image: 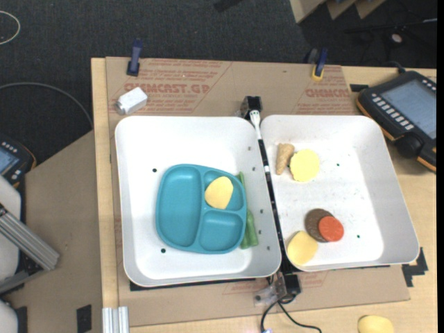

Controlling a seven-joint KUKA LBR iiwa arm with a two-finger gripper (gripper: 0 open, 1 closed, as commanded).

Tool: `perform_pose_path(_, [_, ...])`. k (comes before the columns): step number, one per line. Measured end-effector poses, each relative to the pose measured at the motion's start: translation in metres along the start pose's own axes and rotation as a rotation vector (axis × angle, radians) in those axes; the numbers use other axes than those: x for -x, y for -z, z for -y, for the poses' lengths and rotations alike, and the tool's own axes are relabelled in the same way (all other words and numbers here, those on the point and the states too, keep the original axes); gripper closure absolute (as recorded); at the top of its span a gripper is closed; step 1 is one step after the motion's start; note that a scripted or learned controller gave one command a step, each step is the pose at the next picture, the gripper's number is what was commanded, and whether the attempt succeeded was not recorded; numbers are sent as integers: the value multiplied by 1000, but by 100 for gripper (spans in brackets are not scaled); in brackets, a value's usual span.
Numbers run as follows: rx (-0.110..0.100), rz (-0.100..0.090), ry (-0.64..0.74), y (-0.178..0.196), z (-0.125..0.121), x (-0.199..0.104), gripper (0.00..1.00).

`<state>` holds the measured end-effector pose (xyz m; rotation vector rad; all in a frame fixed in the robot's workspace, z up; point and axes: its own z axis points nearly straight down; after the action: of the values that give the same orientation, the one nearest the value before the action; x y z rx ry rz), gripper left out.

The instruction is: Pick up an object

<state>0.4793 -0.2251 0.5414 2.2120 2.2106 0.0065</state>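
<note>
Yellow piece (pixel 219 193): lying in the top-right compartment of the teal divided plate (pixel 182 208), left bin (pixel 135 186)
Green strip (pixel 248 220): against the plate's right edge
Right bin (pixel 374 186): tan piece (pixel 283 157), yellow discs (pixel 304 166), brown disc (pixel 318 222), red disc (pixel 331 230)
Hand: cannot tell its state or place

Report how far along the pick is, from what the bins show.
Done: nothing visibly picked. The yellow piece lies in the teal tray in the left bin; the yellow disc, tan piece and red disc lie in the right bin. In hand: nothing. Left: the whole pick.
</note>
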Motion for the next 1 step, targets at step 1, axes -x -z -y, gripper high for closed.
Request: perform_pose_path(1, [-24, -12, 1, -132, 2, -19, 100])
